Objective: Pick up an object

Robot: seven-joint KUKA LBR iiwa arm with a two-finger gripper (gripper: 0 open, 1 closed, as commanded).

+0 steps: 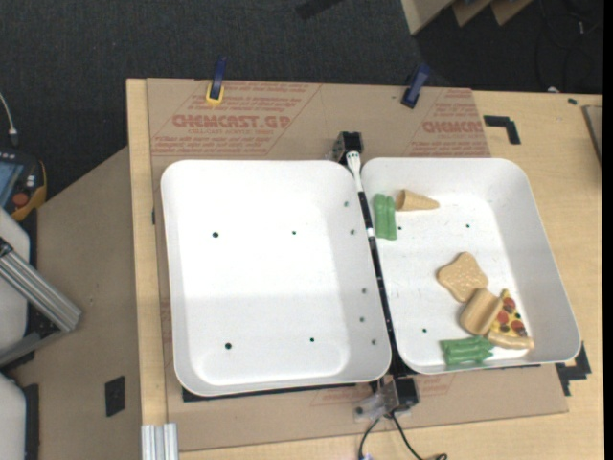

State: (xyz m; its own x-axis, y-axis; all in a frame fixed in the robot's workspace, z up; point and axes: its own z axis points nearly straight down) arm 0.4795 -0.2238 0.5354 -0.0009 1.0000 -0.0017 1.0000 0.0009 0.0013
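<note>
Tan toast-shaped toy slice (pixel 461 275) lies mid right white bin (pixel 536 228), likely light, stiff plastic; pinch its edges; tool state: cannot tell

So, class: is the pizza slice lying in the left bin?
No, the pizza slice lies in the right bin, near its front right corner beside a bread piece.
</note>
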